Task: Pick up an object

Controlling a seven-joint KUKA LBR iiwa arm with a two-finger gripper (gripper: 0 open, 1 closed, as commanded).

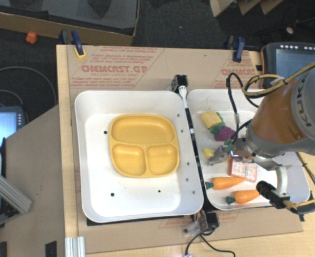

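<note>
Carrots lie nearest my viewpoint: one carrot (227, 183) rests at the near-left of the right bin (217, 101), tip pointing left. A second carrot (246, 196) lies just beside it, closer to the near rim. A red-and-white box (243, 170) lies just behind the first carrot, towards the bin's middle.

Arm pose: the arm (285, 116) enters from the right and crosses over the right bin. Its orange band sits above the far-right half of the bin, and the wrist is angled down and to the left.

Gripper position: the gripper (228, 153) is low over the middle of the right bin. It sits between the purple grapes (223, 133) behind it and the box in front of it. A small tan piece (209, 153) lies just to its left, close to or touching the tip; I cannot tell which.

Gripper state: I cannot tell whether it is released or clenched, nor whether it grasps anything.

Other contents: a corn cob (212, 120) lies at the far-left of the right bin, just behind the grapes. The left bin (93, 159) holds a yellow divided plate (144, 144), lying flat near its centre. Both bins sit touching, side by side, on the bench (120, 63).
</note>
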